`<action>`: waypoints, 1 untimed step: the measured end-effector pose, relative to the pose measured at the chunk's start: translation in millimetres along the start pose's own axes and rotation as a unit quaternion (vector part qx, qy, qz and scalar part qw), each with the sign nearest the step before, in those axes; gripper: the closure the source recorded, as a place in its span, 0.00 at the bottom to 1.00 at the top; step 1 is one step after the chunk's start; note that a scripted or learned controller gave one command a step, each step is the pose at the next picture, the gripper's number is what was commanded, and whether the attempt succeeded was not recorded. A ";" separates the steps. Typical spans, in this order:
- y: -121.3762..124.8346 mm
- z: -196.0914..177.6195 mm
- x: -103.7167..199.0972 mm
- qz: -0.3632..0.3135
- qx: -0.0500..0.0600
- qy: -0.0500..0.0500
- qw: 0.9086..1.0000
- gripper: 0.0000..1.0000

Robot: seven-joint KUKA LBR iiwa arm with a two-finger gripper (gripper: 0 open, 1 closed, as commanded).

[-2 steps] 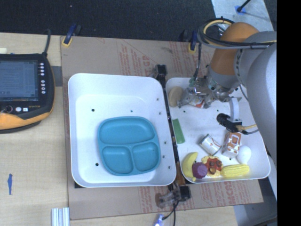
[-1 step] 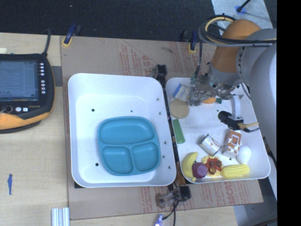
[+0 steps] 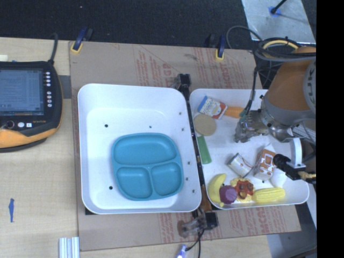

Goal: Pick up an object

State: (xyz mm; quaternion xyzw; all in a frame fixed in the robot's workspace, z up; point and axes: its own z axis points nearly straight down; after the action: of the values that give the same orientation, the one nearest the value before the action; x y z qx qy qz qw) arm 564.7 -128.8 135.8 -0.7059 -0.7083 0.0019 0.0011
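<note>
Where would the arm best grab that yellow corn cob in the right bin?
Probably around its middle, coming straight down. The corn cob lies flat and lengthwise along the near wall of the right bin, so fingers should close across its narrow width. Its left end crowds a red toy; the middle looks freer.

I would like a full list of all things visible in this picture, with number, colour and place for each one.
left bin: 1, white, middle of bench
divided plate: 1, blue, inside left bin
right bin: 1, white, beside left bin
banana: 1, yellow, near edge of right bin
corn cob: 1, yellow, near edge of right bin
purple piece: 1, purple, beside banana
round disc: 1, tan, far part of right bin
green stick: 1, green, along right bin's left wall
small packet: 1, white, blue and red, far corner of right bin
control pendant: 1, black and orange, left of bench
gripper: 1, grey metal, over right bin
</note>
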 end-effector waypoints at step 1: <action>-8.8 -82.9 66.9 -0.001 -0.001 0.001 1.000 1.00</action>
State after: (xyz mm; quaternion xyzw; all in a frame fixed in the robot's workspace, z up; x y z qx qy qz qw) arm 556.0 -61.8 218.6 -0.7053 -0.7089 0.0008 0.0010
